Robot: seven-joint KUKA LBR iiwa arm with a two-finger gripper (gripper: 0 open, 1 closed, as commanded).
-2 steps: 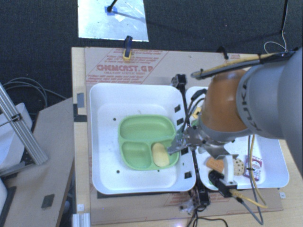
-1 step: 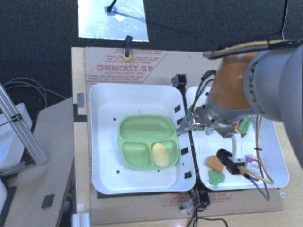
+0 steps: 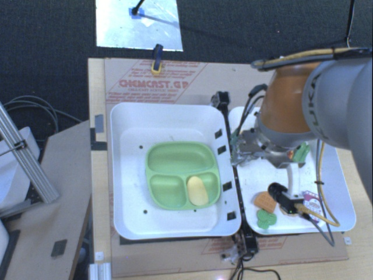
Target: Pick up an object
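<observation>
— What's the setting?
— A tan bench (image 3: 97, 98) on dark carpet, with a cardboard sheet (image 3: 154, 81) printed in red under two white bins. The left bin (image 3: 125, 156) and the right bin (image 3: 345, 212) sit side by side, their walls touching.

— And the gripper, open or closed?
— I cannot tell. The gripper (image 3: 247, 150) is mostly hidden beneath the wrist. Only some metal parts show, low over the near-left part of the right bin, just beside the wall the bins share. Nothing can be seen held in it.

— How is the arm posed?
— The arm (image 3: 326, 98) comes in from the right, its grey link slanting across the top of the right bin. The orange band (image 3: 285, 101) turns downward so the wrist points into that bin.

— Where are the objects?
— A yellow piece (image 3: 198, 191) lies in the lower right compartment of a green divided tray (image 3: 175, 156) in the left bin. In the right bin, an orange piece (image 3: 266, 202) and a small green piece (image 3: 267, 219) lie near the front, close together. Another green item (image 3: 301, 152) shows just beside the wrist, partly covered.
</observation>
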